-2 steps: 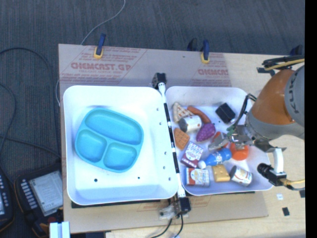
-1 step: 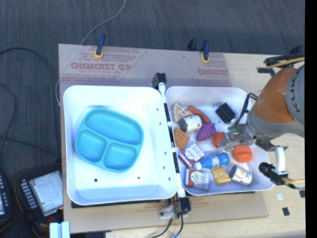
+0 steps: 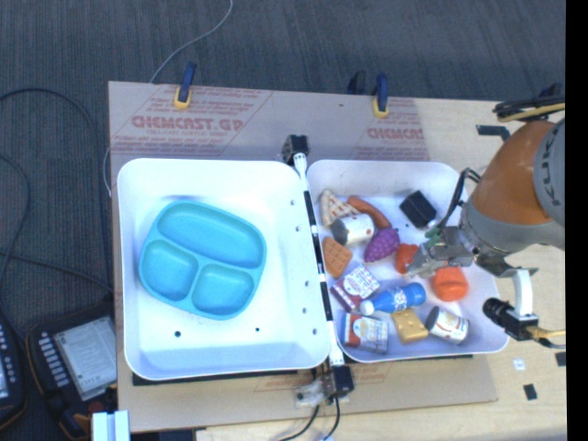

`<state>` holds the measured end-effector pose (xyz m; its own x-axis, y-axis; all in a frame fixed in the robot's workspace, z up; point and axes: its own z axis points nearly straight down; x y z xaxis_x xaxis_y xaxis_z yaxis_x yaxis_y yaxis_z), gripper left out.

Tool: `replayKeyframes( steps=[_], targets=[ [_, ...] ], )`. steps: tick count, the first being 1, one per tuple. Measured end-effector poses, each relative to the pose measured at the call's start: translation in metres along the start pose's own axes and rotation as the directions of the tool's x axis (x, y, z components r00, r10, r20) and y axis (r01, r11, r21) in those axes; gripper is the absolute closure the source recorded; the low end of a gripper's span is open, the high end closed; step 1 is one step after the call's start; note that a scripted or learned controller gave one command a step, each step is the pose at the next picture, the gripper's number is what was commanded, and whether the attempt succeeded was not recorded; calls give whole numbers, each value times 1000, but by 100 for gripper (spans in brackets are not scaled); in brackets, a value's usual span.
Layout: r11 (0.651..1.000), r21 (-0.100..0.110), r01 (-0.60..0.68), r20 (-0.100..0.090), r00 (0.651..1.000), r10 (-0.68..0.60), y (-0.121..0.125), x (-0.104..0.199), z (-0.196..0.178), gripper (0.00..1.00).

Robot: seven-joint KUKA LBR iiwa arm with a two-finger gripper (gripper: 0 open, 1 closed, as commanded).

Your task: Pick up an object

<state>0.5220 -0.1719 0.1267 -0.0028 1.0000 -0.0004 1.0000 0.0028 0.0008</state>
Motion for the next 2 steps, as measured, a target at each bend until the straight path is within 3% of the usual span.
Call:
replayKeyframes(
  steps=[1, 2],
  targets=[
    [1000, 0, 0, 0, 1000, 0, 0, 0, 0, 0],
    [1000, 1, 0, 0, 1000, 0, 1, 0, -9, 100]
  ],
)
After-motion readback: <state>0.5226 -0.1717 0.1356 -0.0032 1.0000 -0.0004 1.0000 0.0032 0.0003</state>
